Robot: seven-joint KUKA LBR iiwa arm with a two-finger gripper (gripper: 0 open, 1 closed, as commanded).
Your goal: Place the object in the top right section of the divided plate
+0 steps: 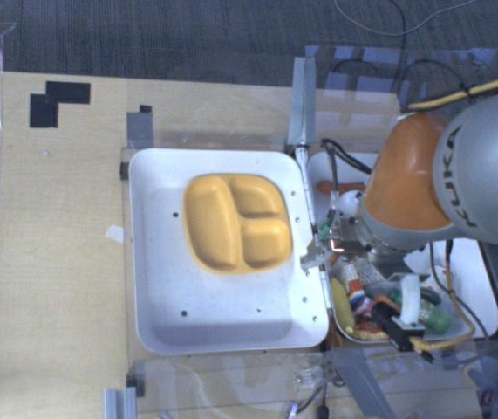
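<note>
The arm's claw [329, 250] hung over the right bin's [484, 260] clutter of small objects [379, 308], which lay just below it; its opening could not be made out. The yellow plate [235, 223] sat left of it. Picking seemed underway; next, carry something to the plate's top right section [257, 196].

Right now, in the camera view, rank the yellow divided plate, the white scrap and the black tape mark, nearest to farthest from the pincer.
From the pincer:
1. yellow divided plate, just left, in the left bin.
2. white scrap, on the bench left of that bin.
3. black tape mark, far upper left.
</note>
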